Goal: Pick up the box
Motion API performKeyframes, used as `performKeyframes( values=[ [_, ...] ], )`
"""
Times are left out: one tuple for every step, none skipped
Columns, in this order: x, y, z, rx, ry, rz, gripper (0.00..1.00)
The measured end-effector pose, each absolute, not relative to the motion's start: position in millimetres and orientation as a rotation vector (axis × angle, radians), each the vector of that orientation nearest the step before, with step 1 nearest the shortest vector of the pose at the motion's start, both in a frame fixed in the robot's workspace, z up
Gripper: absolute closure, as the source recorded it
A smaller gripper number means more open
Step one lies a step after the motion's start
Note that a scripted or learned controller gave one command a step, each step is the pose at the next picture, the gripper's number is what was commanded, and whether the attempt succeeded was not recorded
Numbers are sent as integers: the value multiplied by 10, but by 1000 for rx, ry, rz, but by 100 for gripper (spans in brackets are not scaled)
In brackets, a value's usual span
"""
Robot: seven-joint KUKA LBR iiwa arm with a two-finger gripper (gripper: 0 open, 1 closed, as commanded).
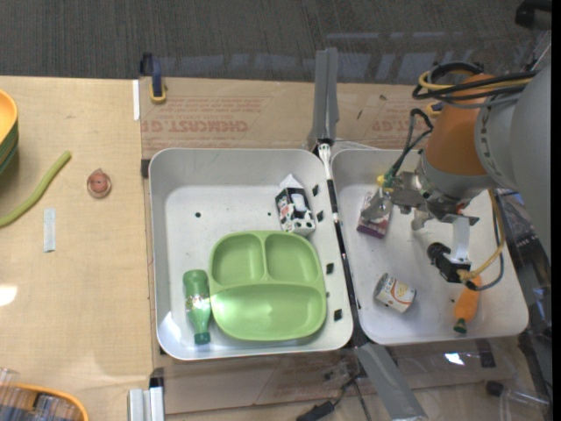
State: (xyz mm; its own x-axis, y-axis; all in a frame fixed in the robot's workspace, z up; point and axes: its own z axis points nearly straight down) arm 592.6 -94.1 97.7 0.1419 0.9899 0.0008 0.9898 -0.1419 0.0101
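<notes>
A small purple and white box (374, 223) lies in the right bin (491, 323), near its left wall. My gripper (382, 202) hangs right over the box's upper end, reaching in from the right below the orange band (454, 143). From this angle I cannot see whether it touches the box. A black and white carton (295, 210) stands in the left bin (175, 209) by the dividing wall.
A green divided plate (267, 286) and a green bottle (198, 306) fill the front of the left bin. In the right bin lie a small can (395, 292) and an orange object (465, 308) at the front right. Cables hang off the arm.
</notes>
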Motion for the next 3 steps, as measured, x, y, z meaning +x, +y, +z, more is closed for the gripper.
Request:
performKeyframes(
  values=[
    [6381,-1045,975,2283,2146,11,0],
    [6404,-957,975,2274,2152,8,0],
    [6510,-1001,972,2179,2264,-2,0]
  ],
)
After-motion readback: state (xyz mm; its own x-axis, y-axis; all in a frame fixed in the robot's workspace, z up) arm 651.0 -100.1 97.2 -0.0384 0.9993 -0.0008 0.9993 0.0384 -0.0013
